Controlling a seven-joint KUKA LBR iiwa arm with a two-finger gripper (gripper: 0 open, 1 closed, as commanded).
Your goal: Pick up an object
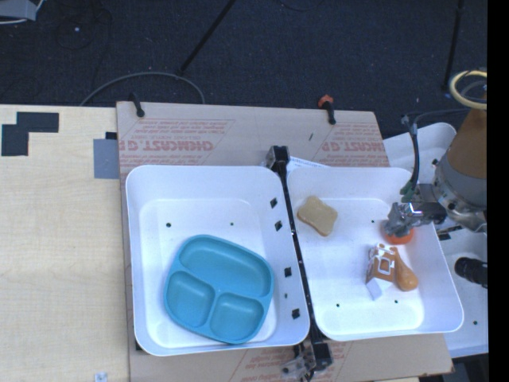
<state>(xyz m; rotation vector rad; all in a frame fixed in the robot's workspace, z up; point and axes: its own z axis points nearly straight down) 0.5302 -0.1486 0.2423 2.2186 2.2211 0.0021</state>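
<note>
Tool [400, 223] low over the right bin [350, 317], right by an orange piece [398, 234]; grip impossible to tell from here.

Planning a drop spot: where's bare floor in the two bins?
Right white bin: bare along the front and centre, between the tan sponge-like block and the orange-and-white toy. Crowded at the right by the gripper. Left white bin: bare behind the blue divided plate.

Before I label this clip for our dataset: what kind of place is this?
Most likely a robotics lab or test cell, not a home. Two shallow white bins sit side by side on a cardboard sheet clamped to a bench, the grey arm's gripper reaches into the right bin, and cables trail over dark carpet behind.
</note>
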